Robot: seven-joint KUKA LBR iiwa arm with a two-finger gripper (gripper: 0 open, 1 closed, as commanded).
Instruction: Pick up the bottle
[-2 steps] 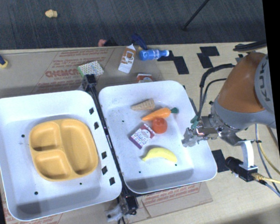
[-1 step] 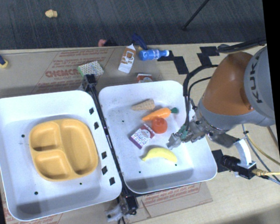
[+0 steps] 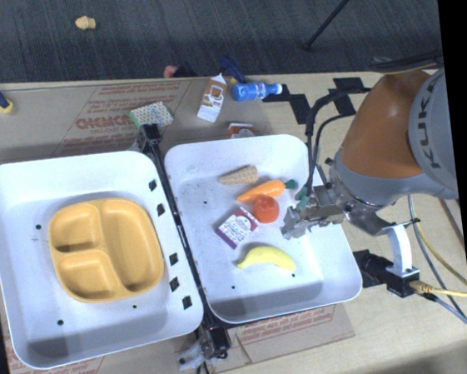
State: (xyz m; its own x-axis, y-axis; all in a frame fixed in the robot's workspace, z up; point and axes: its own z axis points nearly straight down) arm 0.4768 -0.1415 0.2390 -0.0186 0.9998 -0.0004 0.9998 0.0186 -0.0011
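Item: bottle [image 3: 255,91]. Small, blue, smooth plastic with a paler cap end; lay on its side on the tabletop [image 3: 59,130], just beyond the far edge of the right bin [image 3: 332,284], outside both bins.

Item: tool [image 3: 297,219]. Metal-grey, at the end of the grey arm with its orange band; hung low over the right side of the right bin, close to the orange cup. Nothing was seen between its fingers; how far they stood apart could not be told.

Progress: by this evidence the pick was not begun. The bottle was untouched and well apart from the tool; the reach to the far edge, the grasp and the lift all remained.

Right bin, contents: carrot [image 3: 261,191], orange, tapered; cup [image 3: 267,209], orange-red, round; packet [image 3: 236,226], purple, flat, glossy; banana [image 3: 265,258], yellow, curved; cone [image 3: 238,175], tan, ridged.

Left bin [image 3: 20,332]: white, shallow, smooth; held a yellow tray [image 3: 105,248] with rounded corners and three compartments.

Tabletop, far side: carton [image 3: 212,98], small, printed card; sponge [image 3: 151,113], green-checked.
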